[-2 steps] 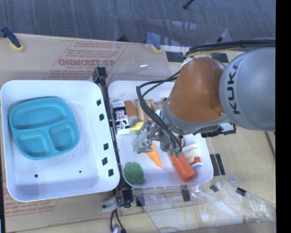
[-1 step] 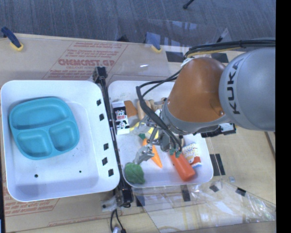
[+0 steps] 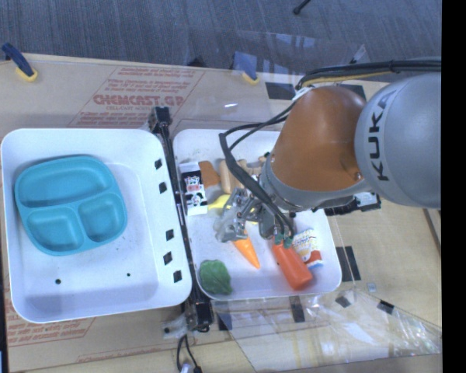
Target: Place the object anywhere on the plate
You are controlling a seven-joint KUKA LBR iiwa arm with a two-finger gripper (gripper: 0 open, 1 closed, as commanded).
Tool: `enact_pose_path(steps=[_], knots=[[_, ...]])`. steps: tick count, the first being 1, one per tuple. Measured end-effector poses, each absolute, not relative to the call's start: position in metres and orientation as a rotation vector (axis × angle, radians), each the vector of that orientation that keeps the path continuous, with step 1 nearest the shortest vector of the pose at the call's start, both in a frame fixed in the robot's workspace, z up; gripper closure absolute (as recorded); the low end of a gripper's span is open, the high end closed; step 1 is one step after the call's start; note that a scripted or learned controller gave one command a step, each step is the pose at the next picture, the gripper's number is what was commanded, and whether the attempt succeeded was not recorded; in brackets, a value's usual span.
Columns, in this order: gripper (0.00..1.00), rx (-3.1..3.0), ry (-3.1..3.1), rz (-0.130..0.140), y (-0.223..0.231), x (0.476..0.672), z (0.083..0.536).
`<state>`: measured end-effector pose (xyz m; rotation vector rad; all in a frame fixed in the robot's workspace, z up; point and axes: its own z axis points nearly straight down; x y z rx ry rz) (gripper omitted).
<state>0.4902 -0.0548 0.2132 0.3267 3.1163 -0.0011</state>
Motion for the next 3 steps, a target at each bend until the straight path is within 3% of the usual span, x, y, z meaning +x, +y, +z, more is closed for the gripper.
enact_pose_path(steps=[1,2,3], knots=[[0.00,0.325,3.117,-0.001,-0.055,0.490,0.213],[1.00,0.315,3.113,-0.002,-0.054,0.492,0.224],[0.00,0.314,3.114,-0.002,-0.054,0.492,0.224]])
